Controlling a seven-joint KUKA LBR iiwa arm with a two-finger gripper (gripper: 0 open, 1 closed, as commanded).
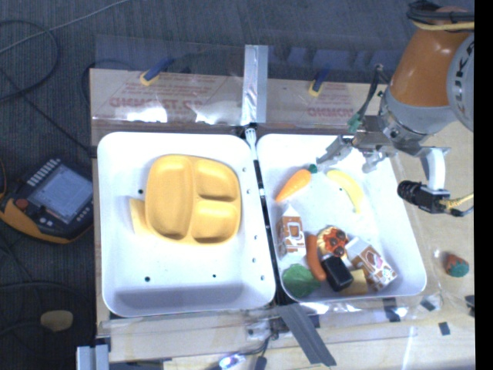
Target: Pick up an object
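My arm reaches in from the right, gripper [348, 146] hovering over the right bin [400, 230] near the banana [344, 186]; finger state unclear.

My arm [431, 68] enters from 3 o'clock, orange band uppermost at 1 o'clock in frame, wrist bent down toward 9 o'clock. Hand [362, 149] hangs below the wrist; nothing seen gripped.
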